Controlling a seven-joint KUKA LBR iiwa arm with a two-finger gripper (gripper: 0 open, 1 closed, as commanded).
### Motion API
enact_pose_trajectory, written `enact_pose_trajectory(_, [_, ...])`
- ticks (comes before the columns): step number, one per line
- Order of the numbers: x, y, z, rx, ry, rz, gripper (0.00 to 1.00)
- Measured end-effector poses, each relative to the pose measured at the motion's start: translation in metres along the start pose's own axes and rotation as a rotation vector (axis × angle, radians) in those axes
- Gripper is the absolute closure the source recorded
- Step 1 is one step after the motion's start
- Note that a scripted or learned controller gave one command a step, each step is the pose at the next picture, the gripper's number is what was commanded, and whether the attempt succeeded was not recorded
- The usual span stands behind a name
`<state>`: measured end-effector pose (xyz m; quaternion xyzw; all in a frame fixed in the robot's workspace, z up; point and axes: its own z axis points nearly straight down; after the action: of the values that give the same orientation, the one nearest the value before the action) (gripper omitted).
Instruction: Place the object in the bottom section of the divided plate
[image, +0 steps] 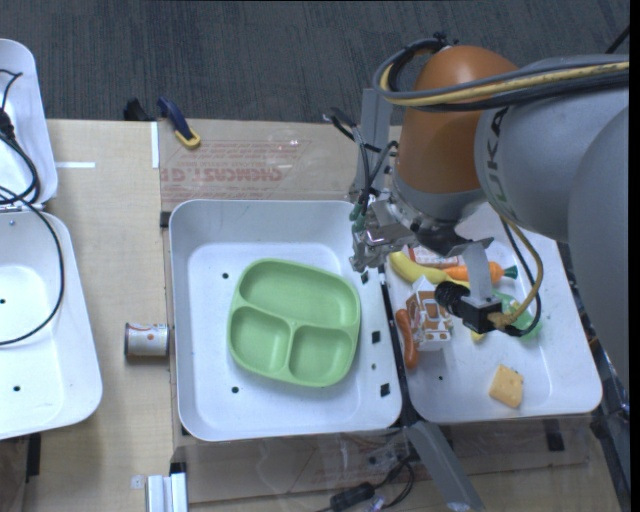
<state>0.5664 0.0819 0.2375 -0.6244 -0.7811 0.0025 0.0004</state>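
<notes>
Faint red mirrored lettering on cardboard sheet (245, 165) behind bins, not legible; partial "KU" on arm (540, 130).

Two shallow white bins sit side by side: a left bin (190, 330) holding one green divided plate (294, 322) with three sections, and a right bin (560, 395). The right bin carries one cheese wedge (507, 386), one banana (410, 268), one carrot (470, 272), one sausage (406, 338) and one small carton (432, 320).
</notes>
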Motion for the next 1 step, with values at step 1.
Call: enact_pose_trajectory(1, [0.0703,-0.0380,0.0728,0.004,0.001,0.054,1.00])
